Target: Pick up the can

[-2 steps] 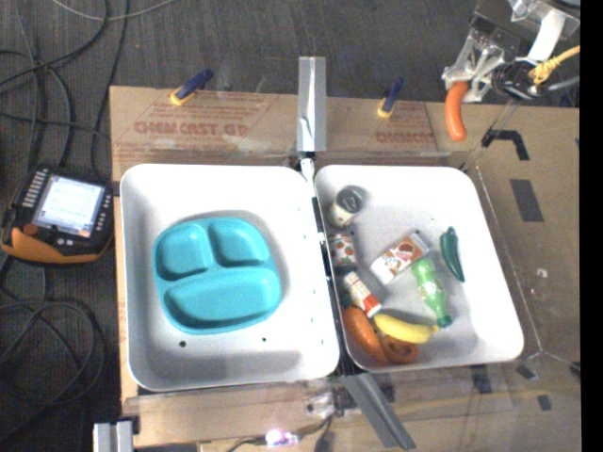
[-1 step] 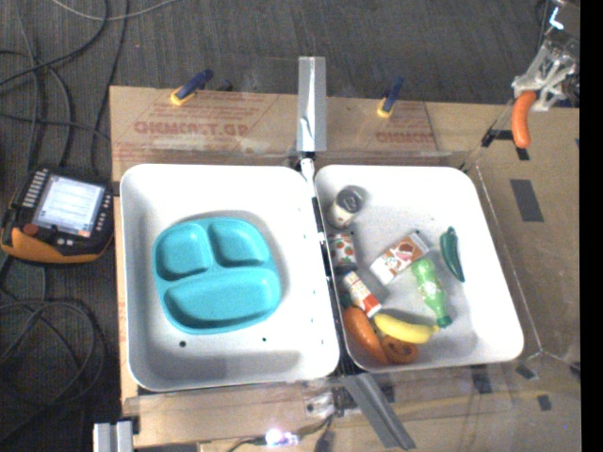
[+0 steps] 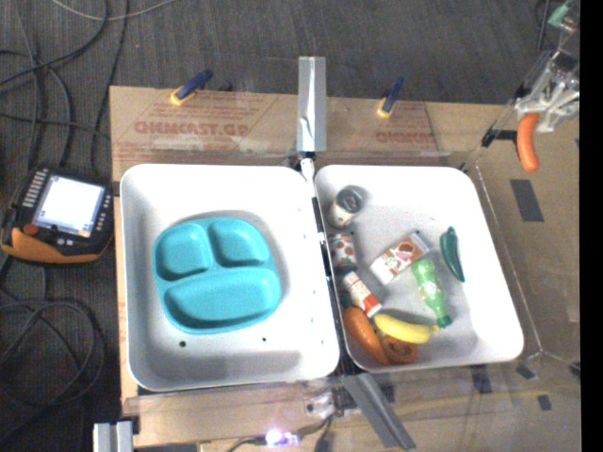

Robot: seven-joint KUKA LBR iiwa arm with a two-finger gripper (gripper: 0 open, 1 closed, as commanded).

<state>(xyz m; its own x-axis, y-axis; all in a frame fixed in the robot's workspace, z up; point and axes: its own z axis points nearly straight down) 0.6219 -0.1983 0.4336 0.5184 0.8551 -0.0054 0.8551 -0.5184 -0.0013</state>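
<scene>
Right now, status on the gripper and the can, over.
Gripper up at far right, off the bins. Can upright in right bin's top left corner, untouched. Small carton sits just below it.

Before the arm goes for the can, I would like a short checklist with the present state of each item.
1. Can located, upright in the right bin's far-left corner: ok.
2. Top of can free from above: ok.
3. Side room for fingers: not ok, bin wall close, another can near.
4. Gripper away from bins, at upper right: ok.
5. Fingers open: cannot tell.
</scene>
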